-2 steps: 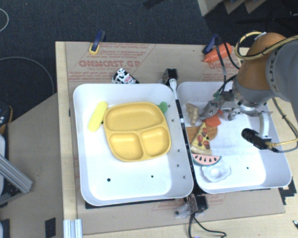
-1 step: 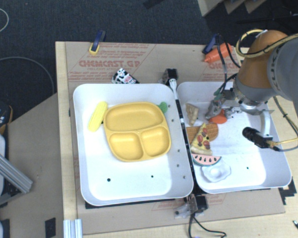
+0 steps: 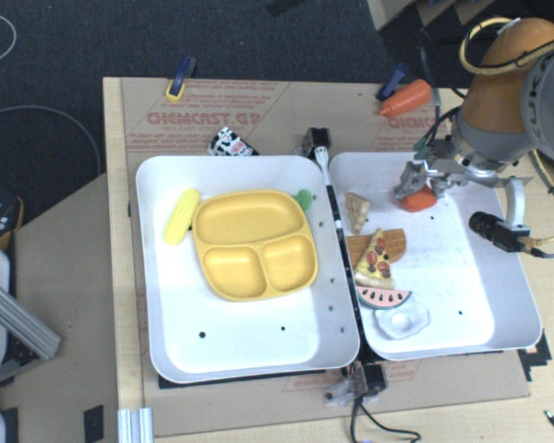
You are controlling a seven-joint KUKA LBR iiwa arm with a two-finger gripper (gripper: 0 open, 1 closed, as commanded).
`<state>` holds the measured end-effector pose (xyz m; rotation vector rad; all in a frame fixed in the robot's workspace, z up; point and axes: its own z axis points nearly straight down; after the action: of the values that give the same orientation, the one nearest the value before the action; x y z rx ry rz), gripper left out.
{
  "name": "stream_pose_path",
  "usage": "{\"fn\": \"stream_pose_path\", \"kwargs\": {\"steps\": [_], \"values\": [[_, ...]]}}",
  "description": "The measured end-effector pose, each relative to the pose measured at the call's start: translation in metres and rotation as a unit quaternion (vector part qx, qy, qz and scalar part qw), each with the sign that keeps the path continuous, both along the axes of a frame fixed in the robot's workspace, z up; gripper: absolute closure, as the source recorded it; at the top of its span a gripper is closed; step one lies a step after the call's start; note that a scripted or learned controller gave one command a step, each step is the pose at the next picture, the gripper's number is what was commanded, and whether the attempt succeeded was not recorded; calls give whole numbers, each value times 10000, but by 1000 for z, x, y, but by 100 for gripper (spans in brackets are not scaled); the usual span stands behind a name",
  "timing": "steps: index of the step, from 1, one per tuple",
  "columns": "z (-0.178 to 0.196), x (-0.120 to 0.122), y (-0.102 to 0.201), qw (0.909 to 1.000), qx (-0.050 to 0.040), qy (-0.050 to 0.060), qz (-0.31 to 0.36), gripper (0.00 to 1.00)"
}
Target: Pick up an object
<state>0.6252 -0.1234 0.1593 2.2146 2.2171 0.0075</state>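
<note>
Claw (image 3: 419,188) low over the far part of the right bin (image 3: 499,335), right above a small red object (image 3: 421,200). Can't tell how far the claw is open, or if it has hold of the red object; the two overlap from this angle. The red object is directly under the claw tip, touching it or nearly so, on the bin floor or just off it. Visible part is a squat blob, a bit wider than tall, long axis roughly across the view; no clear pointing end.

View-left of the claw, near the bin's wall: beige chunk (image 3: 357,211). Below-left of the claw, nearer the camera: pizza slice (image 3: 377,257) lying partly on a brown toast piece (image 3: 394,241), long axis running away from the camera. Further toward the camera from the claw: watermelon slice (image 3: 383,297), rind curve on the near side, then a whitish egg-like piece (image 3: 402,321) just beside it.

Well to the claw's view-left, in the left bin (image 3: 222,344): yellow divided plate (image 3: 254,245), corn cob (image 3: 180,216) along its far-left edge, upright in the view, and a green bit (image 3: 303,198) at the plate's right corner.

Beyond the claw, off the bin: orange clamp (image 3: 406,98).
</note>
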Motion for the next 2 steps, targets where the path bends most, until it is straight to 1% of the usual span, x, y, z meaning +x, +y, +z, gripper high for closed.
{"fn": "stream_pose_path", "kwargs": {"steps": [1,2], "values": [[48,-7,0,10000,2,11,-2,100],[67,-6,0,10000,3,17,-1,100]]}}
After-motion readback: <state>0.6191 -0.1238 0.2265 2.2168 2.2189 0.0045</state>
